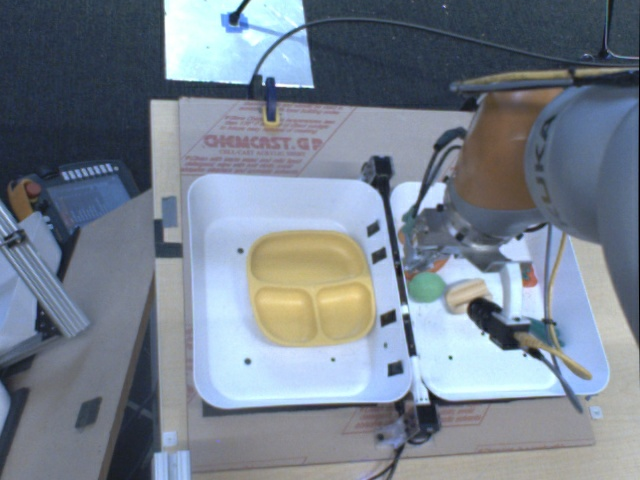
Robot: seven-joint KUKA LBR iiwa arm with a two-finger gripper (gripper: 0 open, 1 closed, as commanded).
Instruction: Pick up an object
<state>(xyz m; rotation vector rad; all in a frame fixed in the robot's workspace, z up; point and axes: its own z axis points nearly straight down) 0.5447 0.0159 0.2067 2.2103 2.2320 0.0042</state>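
Yellow plastic marked the landmark: a three-compartment plate (305,288) that lay flat near the middle of the left bin (215,298), its one long compartment on the far side and its two smaller ones on the near side, all three bare. White floor of that bin showed around the plate on every side. To the right of the plate, past the dark strip where the two bins met, sat the right bin (480,373). A round green object (427,287) rested there, the closest thing to the plate on that side, and a tan, roll-shaped object (465,294) lay just beyond it, further right, the two touching or nearly so. The gripper (432,253) hung over the right bin, right of the plate and just behind the green object, under the grey arm (580,158) with its orange band (500,158). Whether the gripper was open or closed could not be told, since the wrist covered it, and no object could be seen in its hold. Both bins rested on a brown sheet (300,138) with red lettering beyond the plate.
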